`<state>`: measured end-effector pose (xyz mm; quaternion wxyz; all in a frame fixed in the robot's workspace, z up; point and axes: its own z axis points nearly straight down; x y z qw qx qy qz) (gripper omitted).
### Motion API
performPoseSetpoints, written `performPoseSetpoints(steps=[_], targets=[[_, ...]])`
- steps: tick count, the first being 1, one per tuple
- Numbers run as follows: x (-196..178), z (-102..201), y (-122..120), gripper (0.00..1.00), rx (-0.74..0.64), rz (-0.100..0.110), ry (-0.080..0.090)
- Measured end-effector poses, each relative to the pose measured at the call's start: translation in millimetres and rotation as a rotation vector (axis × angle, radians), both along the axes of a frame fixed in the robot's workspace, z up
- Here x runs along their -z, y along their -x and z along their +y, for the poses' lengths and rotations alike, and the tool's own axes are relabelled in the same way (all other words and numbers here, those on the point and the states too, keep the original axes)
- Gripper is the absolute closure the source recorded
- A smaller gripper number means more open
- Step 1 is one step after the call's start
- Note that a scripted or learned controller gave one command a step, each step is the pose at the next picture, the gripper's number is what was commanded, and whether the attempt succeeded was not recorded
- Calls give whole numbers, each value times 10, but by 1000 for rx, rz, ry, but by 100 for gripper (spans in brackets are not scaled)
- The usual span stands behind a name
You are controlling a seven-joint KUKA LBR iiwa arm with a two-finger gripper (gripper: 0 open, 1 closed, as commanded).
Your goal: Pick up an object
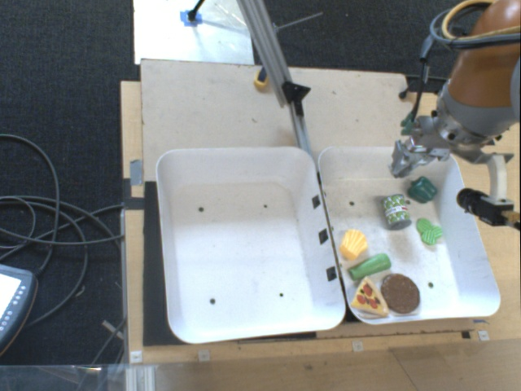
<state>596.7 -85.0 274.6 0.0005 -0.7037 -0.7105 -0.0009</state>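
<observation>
- A dark green toy (422, 190), rounded and lumpy like a small pepper, is lying in the upper part of the right bin (476, 255), close to its far right wall.
- The claw (404, 161) is hanging just up and to the left of that green toy, very near it; whether they are touching cannot be told, and nothing is showing between its fingers.
- How far the claw is standing open cannot be told from this slant, as its metal fingers are blurring into one grey shape.
- A small tin can (396, 211) with a green and white label is lying on its side just below and left of the dark green toy.
- A bright green ridged piece (430, 231) is sitting to the right of the can, near the bin's right wall.
- A yellow ridged piece (353, 243) is lying by the bin's left wall, with a long green vegetable (371, 265) just beneath it.
- A pizza slice (370, 297) and a round brown patty (400, 293) are sitting side by side at the near edge, the two nearly touching.
- The arm (484, 63), grey with an orange upper part, is reaching in from the right over the bin's far corner.
- The left bin (175, 243) is sitting beside the right one, their walls meeting in the middle.
- Both bins are resting on the pale wooden table (212, 104).
</observation>
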Motion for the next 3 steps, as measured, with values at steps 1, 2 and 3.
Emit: performPoseSetpoints(steps=[1,2,3], targets=[[171,554,92,100,-1,1,-1],[310,1055,309,100,-1,3,-1],[249,1557,427,100,-2,0,-1]])
